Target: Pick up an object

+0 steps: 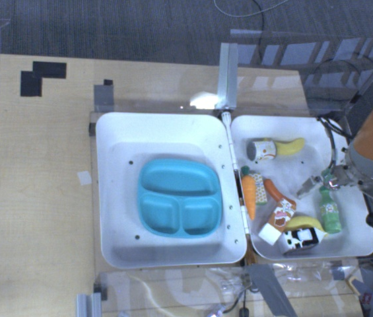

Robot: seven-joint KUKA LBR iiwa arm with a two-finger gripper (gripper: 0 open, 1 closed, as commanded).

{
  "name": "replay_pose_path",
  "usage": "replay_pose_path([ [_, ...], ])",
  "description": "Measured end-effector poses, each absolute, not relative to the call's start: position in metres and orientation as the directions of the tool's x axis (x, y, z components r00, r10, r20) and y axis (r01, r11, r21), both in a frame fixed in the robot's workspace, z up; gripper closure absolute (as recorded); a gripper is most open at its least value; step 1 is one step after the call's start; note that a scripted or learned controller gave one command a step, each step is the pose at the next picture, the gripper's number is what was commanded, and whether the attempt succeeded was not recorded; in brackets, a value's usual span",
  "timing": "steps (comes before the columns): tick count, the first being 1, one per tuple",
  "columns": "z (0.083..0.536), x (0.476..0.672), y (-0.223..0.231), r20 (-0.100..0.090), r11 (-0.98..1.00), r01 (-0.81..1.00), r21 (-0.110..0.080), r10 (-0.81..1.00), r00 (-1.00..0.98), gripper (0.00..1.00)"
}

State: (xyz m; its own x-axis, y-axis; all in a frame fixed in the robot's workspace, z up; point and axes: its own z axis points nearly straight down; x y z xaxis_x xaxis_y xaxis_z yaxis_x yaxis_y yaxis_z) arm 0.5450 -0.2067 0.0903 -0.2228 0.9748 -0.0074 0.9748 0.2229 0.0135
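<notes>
Hovering over the right bin (351, 243) from the right side, the arm held its jaws (318, 185) low above a crowded patch of toys, and whether they were released or clenched could not be told from this slanted view; nothing could be seen between them.

The likeliest target was the green bottle (329, 211), which lay just below and beside the jaws near the bin's right wall. Other candidates sat close by: a red sausage (273, 190) to the left, an orange carrot (248, 195) along the divider, a yellow banana (290, 146) with a small can (263, 150) at the top, and a black-and-white cow toy (301, 240) beside a second banana (305, 224) near the front edge.

The main risk seemed to be a miss. The bottle lay round and smooth, so a closing grip that arrived off its axis would probably roll it aside or squeeze it out. Crowding added trouble: a finger coming down could have landed on the second banana or nudged the cow toy, shifting the pile. The nearby wall left little room on one side. The left bin (117, 197) held only a blue divided plate (178, 197), well apart from all this.
</notes>
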Motion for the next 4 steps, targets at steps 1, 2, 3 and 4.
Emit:
replay_pose_path([
  [1,0.088,0.66,-0.203,-0.002,0.131,0.991,0.008,0.991,-0.131,0.0],
  [2,0.139,0.609,-0.206,-0.004,0.202,0.979,0.006,0.979,-0.202,0.0],
  [3,0.09,0.494,-0.207,-0.006,0.237,0.971,0.01,0.971,-0.237,0.0],
  [4,0.102,0.498,-0.207,-0.009,0.238,0.971,0.017,0.971,-0.238,1.0],
])
